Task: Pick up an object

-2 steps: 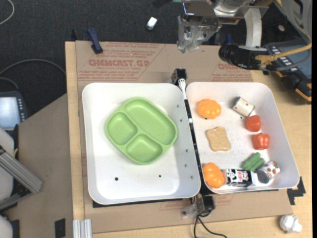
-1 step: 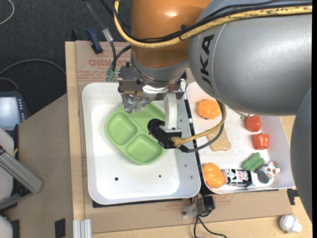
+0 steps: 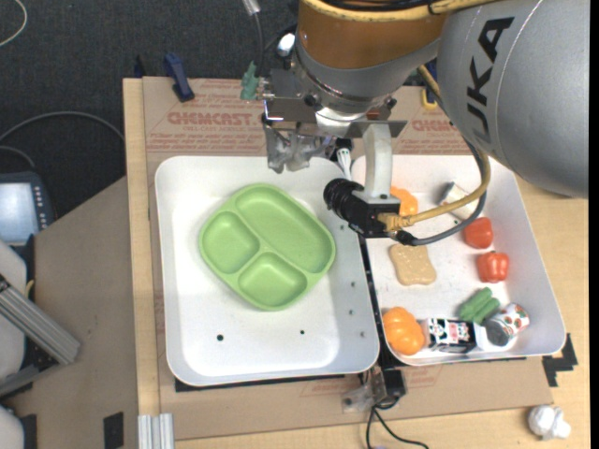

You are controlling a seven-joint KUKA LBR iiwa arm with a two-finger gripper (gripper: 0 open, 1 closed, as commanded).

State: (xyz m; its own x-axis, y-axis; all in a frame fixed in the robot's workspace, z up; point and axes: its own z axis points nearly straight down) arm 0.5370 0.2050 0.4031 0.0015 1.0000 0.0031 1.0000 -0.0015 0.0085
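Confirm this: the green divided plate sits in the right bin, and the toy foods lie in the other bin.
Wrong bin. The camera view shows the green divided plate in the left bin; the toy foods, such as the orange fruit and red pepper, lie in the right bin.

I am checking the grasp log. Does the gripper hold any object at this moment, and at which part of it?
It cannot be told. The gripper hangs over the far edge of the left bin, beyond the green plate, and no object shows at it.
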